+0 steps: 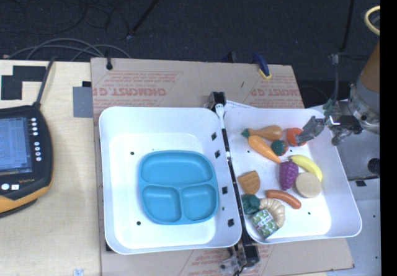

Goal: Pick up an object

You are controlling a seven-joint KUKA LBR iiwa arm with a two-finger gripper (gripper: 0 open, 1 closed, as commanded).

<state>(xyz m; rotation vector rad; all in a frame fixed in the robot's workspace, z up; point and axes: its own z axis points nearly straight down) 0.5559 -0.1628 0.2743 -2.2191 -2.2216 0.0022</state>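
While the arm is reaching in from the right, the jaws (308, 132) are hovering over the upper right corner of the right bin (344, 206), just beside a small red piece (291, 135) and a dark green piece (279, 146). That red piece is lying nearest, immediately to the jaws' left; whether they are touching it I cannot tell. The carrot (262, 147) is lying a little further left, its long axis running diagonally from upper left to lower right, with a tan piece (268, 131) above it. Lower in the same bin the banana (307, 165), grapes (287, 173) and sausage (283, 198) are sitting well below the jaws. One dark finger is showing, angled down and left, but whether the jaws are spread or pressed together cannot be told, and nothing is visibly caught in them. My judgement is that the coming move is turning on a short drop toward the red piece. The left bin (118, 144) is holding a blue tray (177, 185).
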